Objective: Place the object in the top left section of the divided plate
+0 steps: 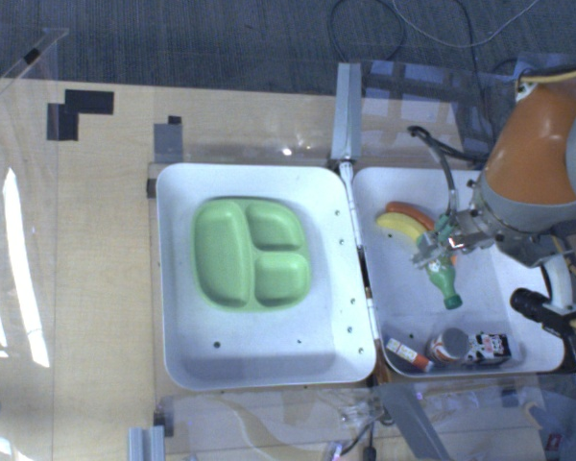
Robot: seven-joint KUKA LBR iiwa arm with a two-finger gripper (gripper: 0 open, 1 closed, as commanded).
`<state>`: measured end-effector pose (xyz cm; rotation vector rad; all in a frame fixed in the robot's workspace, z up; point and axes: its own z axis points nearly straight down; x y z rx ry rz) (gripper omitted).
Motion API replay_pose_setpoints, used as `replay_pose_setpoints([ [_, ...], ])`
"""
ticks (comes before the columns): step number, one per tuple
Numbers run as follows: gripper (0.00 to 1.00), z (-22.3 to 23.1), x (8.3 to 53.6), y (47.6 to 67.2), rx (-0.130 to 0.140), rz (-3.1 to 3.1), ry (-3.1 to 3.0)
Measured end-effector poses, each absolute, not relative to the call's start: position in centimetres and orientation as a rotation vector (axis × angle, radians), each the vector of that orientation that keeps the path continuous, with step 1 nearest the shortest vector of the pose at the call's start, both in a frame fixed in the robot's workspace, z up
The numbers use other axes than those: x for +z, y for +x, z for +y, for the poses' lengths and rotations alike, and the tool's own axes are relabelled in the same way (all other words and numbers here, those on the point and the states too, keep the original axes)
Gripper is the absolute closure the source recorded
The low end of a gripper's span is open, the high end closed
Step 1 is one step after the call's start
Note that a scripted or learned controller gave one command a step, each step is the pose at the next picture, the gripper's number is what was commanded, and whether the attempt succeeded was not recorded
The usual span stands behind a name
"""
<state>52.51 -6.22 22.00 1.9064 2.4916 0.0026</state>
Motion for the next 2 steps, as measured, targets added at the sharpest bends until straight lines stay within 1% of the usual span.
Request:
replay_pose_setpoints([
  [1,1.00,-9.2,25.8,48.9,0.004,2.520,1.866],
  [2,1.00,-2.6,26.9,53.4,0.005,2.565,1.806],
])
